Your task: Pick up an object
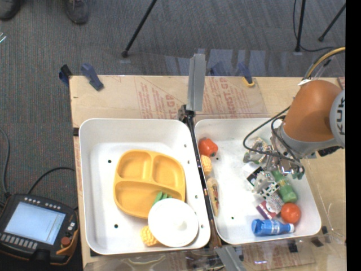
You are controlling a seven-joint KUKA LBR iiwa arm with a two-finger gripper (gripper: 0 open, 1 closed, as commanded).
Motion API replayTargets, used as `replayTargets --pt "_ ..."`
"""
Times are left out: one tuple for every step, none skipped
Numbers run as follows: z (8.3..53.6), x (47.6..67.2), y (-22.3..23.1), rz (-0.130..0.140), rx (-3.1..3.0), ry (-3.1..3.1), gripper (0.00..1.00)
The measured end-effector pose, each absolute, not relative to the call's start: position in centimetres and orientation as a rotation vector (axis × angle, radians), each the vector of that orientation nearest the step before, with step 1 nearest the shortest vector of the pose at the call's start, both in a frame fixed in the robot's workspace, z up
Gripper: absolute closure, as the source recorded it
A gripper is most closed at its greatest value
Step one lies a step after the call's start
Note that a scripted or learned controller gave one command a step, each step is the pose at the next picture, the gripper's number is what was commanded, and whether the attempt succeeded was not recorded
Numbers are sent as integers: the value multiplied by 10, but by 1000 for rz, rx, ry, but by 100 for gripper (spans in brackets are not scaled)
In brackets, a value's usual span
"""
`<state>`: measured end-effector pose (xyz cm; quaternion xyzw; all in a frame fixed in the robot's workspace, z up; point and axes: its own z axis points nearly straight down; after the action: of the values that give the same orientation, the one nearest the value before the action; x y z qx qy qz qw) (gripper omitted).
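Left bin (90,151): your yellow divided tray (148,180), white round lid (172,223) overlapping its near corner. Right bin (234,230): toy tomato (207,147) at the far left corner, blue bottle (271,227) and red ball (290,213) near front. End effector (269,168) sits low over that clutter; grip state cannot be told.
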<state>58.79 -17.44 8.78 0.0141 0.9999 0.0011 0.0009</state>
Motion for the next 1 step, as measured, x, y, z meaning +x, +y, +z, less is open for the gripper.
replayTargets --pt "98 590 -171 13 41 3136 100"
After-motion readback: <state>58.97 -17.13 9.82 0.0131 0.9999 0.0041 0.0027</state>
